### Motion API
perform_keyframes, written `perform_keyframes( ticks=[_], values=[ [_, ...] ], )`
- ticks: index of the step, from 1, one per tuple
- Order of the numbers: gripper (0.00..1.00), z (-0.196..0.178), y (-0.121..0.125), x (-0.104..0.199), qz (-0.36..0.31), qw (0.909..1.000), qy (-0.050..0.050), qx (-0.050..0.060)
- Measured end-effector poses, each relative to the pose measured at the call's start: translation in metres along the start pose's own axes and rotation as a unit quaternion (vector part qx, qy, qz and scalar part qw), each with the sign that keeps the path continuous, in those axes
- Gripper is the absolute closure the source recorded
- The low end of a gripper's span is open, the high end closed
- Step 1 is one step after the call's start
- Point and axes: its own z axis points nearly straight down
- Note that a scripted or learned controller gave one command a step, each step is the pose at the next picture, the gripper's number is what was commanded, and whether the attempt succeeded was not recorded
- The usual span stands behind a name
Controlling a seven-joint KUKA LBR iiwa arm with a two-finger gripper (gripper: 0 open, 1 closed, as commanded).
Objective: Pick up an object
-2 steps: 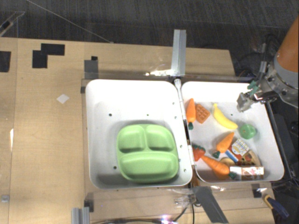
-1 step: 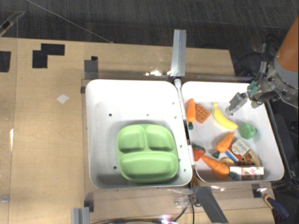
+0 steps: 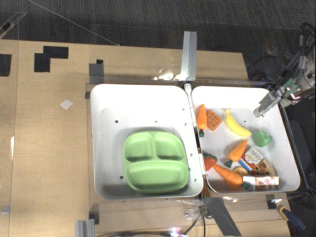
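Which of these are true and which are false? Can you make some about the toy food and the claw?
1. The green tray sits in the left bin. True.
2. The banana is on the green tray. False: it lies in the right bin.
3. The claw is holding a carrot. False: nothing is between its fingers.
4. The claw is above the right bin's upper right part. True.
5. The green ball lies beside the banana. True.

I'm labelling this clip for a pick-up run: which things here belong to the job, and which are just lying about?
Job:
- gripper
- banana
- green ball
- carrots
- waffle
- small boxes

Just lying about:
- green divided tray in the left bin
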Motion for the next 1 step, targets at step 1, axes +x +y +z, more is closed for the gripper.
perform_keyframes(
  ticks=[1],
  values=[
    [0.00,0.1469,-0.0172,0.0059,-0.095,0.9955,0.001,0.002]
  ],
)
